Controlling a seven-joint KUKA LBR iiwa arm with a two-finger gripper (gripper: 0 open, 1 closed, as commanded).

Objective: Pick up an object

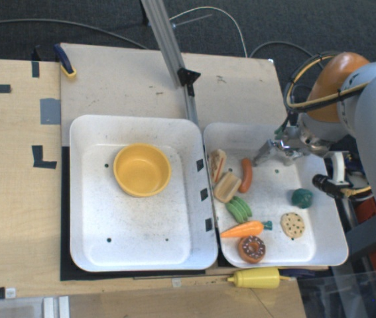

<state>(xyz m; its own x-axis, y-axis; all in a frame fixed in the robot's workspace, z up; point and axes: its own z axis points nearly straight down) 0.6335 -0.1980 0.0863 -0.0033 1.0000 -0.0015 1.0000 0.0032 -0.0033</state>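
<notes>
My gripper [267,151] hangs over the back part of the right bin [327,244], a little right of and above a red sausage [245,175]. I see nothing held in it. Toy foods lie in that bin: two bread slices [218,165] [227,187], a green vegetable [239,209], a carrot [244,229], a chocolate donut [251,248], a cookie [293,225] and a dark green round piece [301,197]. A yellow bowl [141,169] stands in the left bin [88,244].
A yellow mustard bottle [257,278] lies on the bench just in front of the right bin. A slanted metal pole [168,38] runs from the top down to the gap between the bins. A blue and yellow clamp [65,59] sits at the back left.
</notes>
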